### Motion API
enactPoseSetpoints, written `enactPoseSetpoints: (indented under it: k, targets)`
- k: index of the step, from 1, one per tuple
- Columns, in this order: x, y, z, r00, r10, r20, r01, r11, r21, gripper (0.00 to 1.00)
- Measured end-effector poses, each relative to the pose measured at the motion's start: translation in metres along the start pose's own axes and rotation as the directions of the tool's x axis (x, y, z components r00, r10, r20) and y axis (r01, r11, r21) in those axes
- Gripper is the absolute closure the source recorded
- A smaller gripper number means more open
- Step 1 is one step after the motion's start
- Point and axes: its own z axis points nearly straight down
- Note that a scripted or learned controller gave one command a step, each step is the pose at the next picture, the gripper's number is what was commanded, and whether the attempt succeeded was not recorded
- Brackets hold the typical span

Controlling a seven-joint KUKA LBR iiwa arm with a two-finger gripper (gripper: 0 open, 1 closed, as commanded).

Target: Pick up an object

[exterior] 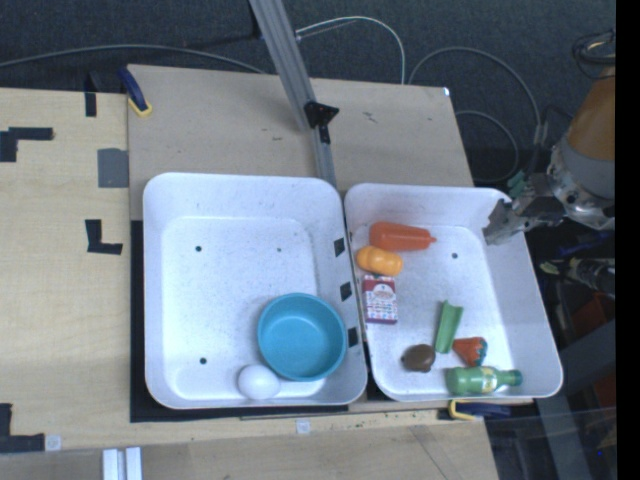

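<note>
The right bin holds several objects. An orange carrot-like piece lies at its upper left, with a yellow-orange piece just below it. A small red and white carton lies under those. Lower down are a green stick, a brown lump, a small red piece and a green bottle lying on its side. My gripper hangs over the bin's upper right rim, apart from all the objects, with nothing seen in it.
The left bin holds a blue bowl and a white ball near its front edge. A grey pole slants down to the gap between the bins. Cables lie behind the bench.
</note>
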Motion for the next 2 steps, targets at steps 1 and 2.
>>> enactPoseSetpoints:
  k: [1, 2]
  targets:
    - [0.051, 0.002, 0.002, 1.000, -0.004, -0.003, 0.004, 1.000, 0.006, 1.00]
    - [0.098, 0.006, 0.007, 1.000, -0.004, -0.003, 0.004, 1.000, 0.007, 1.00]
